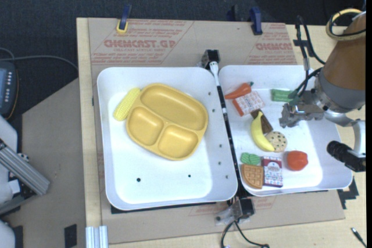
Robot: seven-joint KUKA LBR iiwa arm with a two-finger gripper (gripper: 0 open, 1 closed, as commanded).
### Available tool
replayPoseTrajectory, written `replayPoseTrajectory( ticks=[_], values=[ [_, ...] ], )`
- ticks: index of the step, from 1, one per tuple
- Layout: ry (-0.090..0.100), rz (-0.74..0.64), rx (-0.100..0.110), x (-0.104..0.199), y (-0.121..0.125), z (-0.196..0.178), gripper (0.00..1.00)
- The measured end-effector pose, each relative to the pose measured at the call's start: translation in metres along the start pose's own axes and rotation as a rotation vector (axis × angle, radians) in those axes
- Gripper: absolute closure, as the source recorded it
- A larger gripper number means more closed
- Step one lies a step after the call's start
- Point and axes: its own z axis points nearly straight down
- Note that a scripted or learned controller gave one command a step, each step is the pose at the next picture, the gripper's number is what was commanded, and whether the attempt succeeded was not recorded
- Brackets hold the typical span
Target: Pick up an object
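The right bin [314,182] holds several toy foods. Among them are a banana [259,136], a cookie [278,140], a red tomato [297,160], a waffle [252,176] and a red box [272,172]. Toward the back lie a carrot [238,91], a snack packet [249,103] and a green block [281,94]. My gripper [292,115] hangs over the right bin's middle, just right of the banana and below the green block. I see nothing gripped in it.
The left bin [168,184] holds a yellow divided plate [167,121] with a corn cob [127,103] at its left edge. A black divider [223,119] runs between the bins. The arm's grey body and orange band [347,67] cover the right bin's far right.
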Motion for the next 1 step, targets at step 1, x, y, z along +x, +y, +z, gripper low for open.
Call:
replayPoseTrajectory(
  ticks=[1],
  values=[
    [0.000,0.000,0.000,-0.0001,0.0013,-0.0238,1.00]
  ],
)
